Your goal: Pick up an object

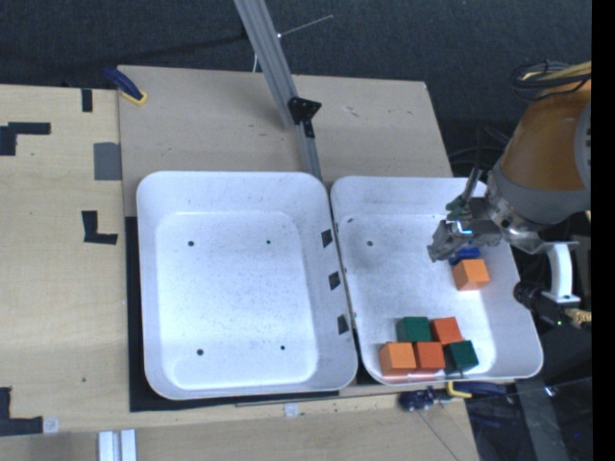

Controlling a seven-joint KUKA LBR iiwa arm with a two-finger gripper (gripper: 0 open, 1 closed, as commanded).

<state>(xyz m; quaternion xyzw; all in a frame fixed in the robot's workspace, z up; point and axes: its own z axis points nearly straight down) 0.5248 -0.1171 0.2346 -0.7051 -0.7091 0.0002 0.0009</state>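
now right bin (384,209) holds six blocks (428,344); gripper (452,241) above.

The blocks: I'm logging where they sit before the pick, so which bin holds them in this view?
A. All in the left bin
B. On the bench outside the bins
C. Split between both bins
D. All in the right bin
D, since the orange block by the gripper and the cluster of green and orange blocks at the near edge all lie inside the right bin.
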